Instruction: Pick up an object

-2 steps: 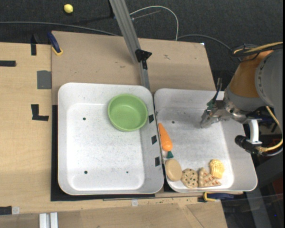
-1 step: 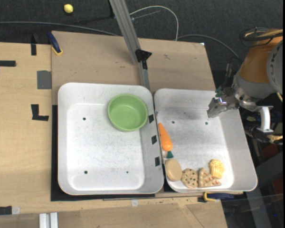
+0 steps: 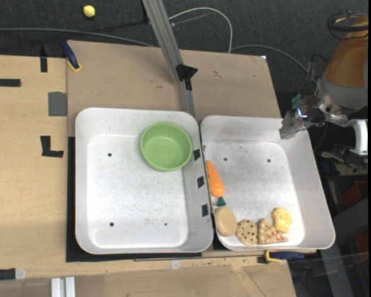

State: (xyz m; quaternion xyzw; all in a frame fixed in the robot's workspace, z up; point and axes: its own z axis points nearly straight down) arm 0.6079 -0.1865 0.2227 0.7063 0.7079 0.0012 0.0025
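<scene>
A KUKA arm reaches in from the right edge of the table, its jaws poised over the upper right rim of the right bin; whether they are released or clenched cannot be told from this angle, and nothing is visible between them. The items to be picked lie well apart from the jaws, clustered along the right bin's near edge: a toy carrot against the left wall, then a pale rounded piece, a cookie, a waffle-like piece and a yellow corn cob. In the left bin, a green bowl sits upright near the far right corner. A small yellow ball rests on the dark floor beyond the table.
</scene>
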